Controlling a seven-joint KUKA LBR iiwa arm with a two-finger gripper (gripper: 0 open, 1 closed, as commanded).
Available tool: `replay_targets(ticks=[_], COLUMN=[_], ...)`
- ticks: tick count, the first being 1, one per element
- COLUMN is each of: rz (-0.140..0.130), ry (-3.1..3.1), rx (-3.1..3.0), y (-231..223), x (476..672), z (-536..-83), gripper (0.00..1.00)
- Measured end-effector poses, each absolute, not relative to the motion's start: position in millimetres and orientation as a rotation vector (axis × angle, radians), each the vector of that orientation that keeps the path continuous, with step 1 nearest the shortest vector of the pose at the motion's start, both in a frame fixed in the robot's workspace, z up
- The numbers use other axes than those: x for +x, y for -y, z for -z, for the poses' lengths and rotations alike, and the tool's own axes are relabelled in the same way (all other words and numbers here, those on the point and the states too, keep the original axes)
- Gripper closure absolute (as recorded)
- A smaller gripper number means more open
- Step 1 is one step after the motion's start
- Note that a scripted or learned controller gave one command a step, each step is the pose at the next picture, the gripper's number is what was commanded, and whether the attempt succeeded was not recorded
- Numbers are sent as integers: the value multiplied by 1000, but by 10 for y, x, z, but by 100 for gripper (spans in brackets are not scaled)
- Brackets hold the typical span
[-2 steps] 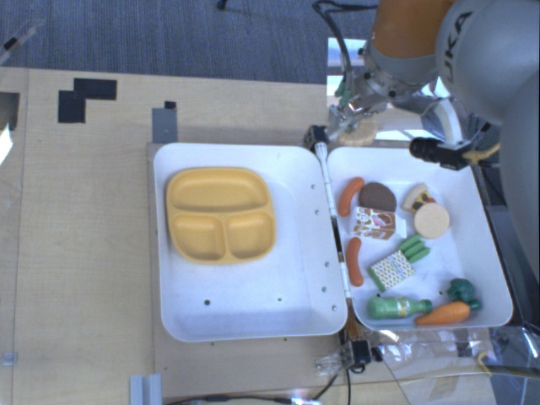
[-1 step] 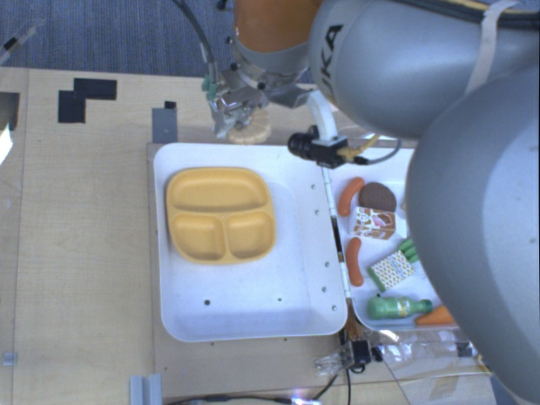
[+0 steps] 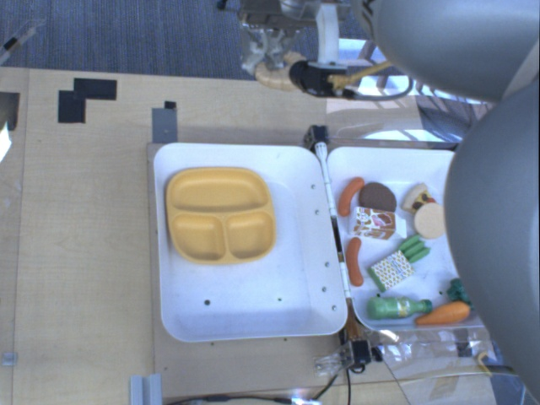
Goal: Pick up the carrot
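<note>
Orange, the one carrot (image 3: 444,313) lay at the near edge of the right bin (image 3: 381,161), just beside one green bottle (image 3: 396,308). Two sausages (image 3: 350,196) lay near the divider. The left bin (image 3: 245,315) held one yellow tray (image 3: 221,214) with three compartments. The gripper (image 3: 272,53) hung above the far bench; whether open or closed, I could not tell.

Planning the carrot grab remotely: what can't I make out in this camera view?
- Carrot: its right end sits under the grey arm, so its full length is hidden.
- Right bin: its right side is covered by the arm.
- Gripper: small, at the top edge; whether it is open or shut can't be told.
</note>
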State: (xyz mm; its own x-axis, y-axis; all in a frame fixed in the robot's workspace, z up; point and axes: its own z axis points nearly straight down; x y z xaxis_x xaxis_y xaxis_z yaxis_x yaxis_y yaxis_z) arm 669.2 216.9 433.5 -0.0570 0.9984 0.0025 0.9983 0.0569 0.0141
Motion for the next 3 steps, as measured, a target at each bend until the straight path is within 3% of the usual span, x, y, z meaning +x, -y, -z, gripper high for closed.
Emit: replay_targets(ticks=[1,2,3], rz=[2,6,-3], ry=[-1906,-1295,-737], rx=[2498,2863,3058], y=[-2284,-1624,-2012], x=[6438,6662,6361], z=[-3303,-2929,-2985], gripper=[100,100,100])
